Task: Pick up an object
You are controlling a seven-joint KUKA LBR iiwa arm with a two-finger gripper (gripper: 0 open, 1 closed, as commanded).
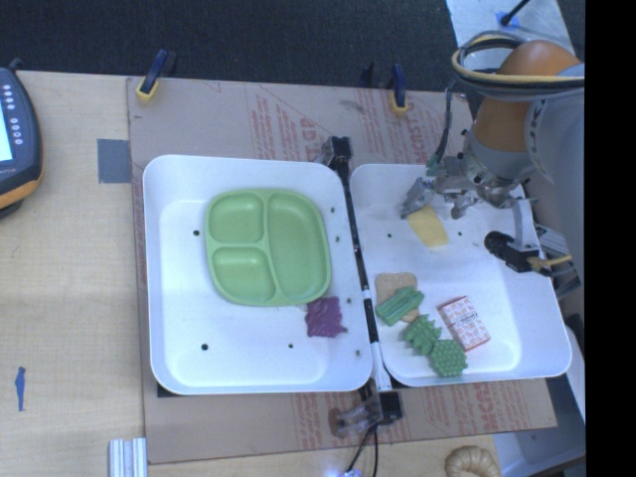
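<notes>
item: yellow block (429, 229), right bin (542, 351), toward the bench's far edge. gripper (442, 199) poised just over it; whether it is spread or pinching, cannot tell. step: reach-in for grasp. next: descend squarely, close, lift.

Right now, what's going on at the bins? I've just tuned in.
The arm reaches in from the right, its gripper low over the right bin, right at a yellow block near the bin's far end. Nothing is visibly lifted. Nearer the camera in that bin lie green toy pieces, a tan piece and a small red-and-white box. The left bin has a green divided plate and a purple piece.
</notes>
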